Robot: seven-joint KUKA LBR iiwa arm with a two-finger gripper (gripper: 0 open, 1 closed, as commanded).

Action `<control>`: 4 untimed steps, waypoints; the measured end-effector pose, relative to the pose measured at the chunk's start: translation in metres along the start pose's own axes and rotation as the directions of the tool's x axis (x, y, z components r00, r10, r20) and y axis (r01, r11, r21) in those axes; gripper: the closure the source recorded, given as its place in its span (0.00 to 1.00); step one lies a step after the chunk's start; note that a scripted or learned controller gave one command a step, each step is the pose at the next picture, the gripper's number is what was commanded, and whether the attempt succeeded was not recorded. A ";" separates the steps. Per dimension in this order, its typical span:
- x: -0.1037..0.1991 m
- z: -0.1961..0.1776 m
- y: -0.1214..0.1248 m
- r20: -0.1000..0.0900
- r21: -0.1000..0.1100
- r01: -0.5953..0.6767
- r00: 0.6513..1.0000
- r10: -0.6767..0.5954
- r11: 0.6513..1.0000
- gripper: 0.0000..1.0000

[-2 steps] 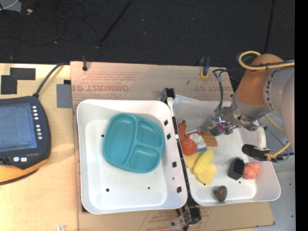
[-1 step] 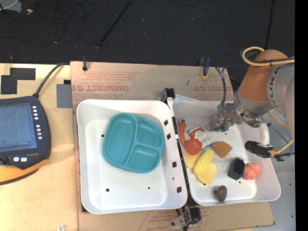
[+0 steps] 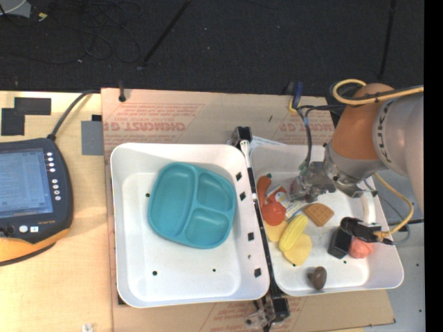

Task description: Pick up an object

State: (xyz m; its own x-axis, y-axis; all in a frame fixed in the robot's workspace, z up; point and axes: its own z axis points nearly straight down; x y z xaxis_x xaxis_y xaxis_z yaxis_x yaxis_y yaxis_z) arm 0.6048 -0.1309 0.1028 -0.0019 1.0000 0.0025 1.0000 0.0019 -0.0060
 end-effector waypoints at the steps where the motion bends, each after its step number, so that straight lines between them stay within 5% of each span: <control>1: -0.002 0.000 0.001 0.002 -0.003 -0.003 1.000 0.003 1.000 0.00; 2: 0.012 0.010 -0.044 0.003 -0.019 -0.006 1.000 0.006 1.000 0.00; 3: 0.029 0.011 0.017 0.005 -0.010 0.001 1.000 -0.001 1.000 0.00; 4: 0.046 0.011 -0.063 0.003 -0.014 -0.006 1.000 0.006 1.000 0.00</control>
